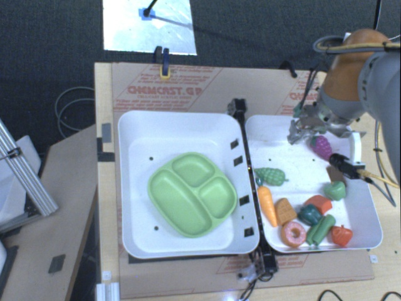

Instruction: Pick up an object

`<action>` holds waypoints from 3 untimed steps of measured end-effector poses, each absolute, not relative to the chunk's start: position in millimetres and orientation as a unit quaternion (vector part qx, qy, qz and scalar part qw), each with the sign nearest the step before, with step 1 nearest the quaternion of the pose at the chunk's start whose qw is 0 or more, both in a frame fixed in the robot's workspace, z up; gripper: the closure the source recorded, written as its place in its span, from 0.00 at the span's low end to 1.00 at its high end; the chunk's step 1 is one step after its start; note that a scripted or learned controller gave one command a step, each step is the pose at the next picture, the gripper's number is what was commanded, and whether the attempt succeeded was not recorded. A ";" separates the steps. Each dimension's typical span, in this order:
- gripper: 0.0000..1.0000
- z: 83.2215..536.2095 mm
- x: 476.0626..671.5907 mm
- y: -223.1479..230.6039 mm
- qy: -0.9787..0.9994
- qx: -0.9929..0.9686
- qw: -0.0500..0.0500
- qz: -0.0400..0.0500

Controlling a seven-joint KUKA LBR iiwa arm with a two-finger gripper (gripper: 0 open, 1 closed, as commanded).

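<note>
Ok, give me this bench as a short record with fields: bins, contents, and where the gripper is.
left bin: holds a green divided plate
right bin: holds toy food, including a carrot, a donut, a purple grape bunch and a cucumber
gripper: over the far part of the right bin, beside the grape bunch
held item: none seen between the fingers

floor: dark carpet [50, 36] pretty much all across the top and left of the frame
shiny sheet: silvery square [149, 17] lying flat, upper middle, bit of blue tape on it
bench: cardboard sheet [188, 86] with red lettering covering the top, center of frame
cable: loop of white cable [75, 108] on the carpet, left side
side table: tan surface [53, 199] lower left, metal rail [22, 168] slanting across it
</note>
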State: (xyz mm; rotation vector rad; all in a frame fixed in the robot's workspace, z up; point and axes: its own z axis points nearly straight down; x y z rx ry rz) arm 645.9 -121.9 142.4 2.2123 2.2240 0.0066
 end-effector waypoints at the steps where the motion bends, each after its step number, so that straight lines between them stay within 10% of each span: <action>1: 1.00 208.2 648.2 -123.5 0.709 0.705 0.004 0.003; 3: 1.00 235.4 649.0 -74.5 0.710 0.704 0.001 0.002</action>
